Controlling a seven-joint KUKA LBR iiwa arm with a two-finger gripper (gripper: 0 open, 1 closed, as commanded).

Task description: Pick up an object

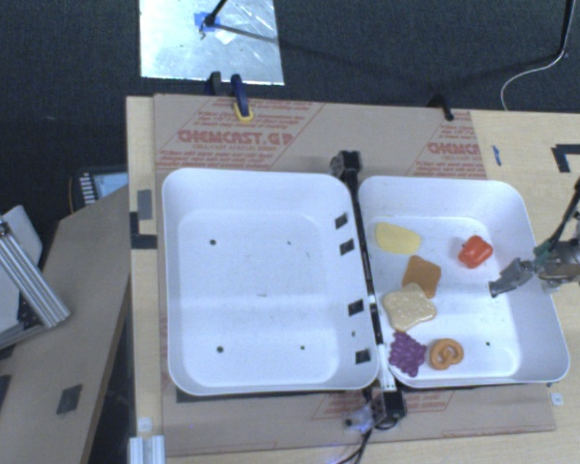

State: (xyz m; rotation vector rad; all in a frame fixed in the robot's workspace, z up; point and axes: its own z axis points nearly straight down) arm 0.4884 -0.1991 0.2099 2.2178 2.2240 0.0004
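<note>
The right bin [503, 201] holds several toy foods. A yellow piece [397, 238] lies near the divider, and a red pepper [475, 250] sits to its right. Below them lie a brown slice [421, 275] and a pale biscuit-shaped piece [409, 307]. A purple grape bunch [407, 353] and an orange pretzel [446, 354] rest at the front. My gripper [508, 280] reaches in over the bin's right side, just right of and below the red pepper. It touches none of the foods, and nothing is visibly held.
The left bin [184, 201] stands beside the right one, with a dark hinge strip [362, 278] between them. Both rest on a cardboard sheet [271, 133] on the bench. A metal plate [211, 27] lies at the back.
</note>
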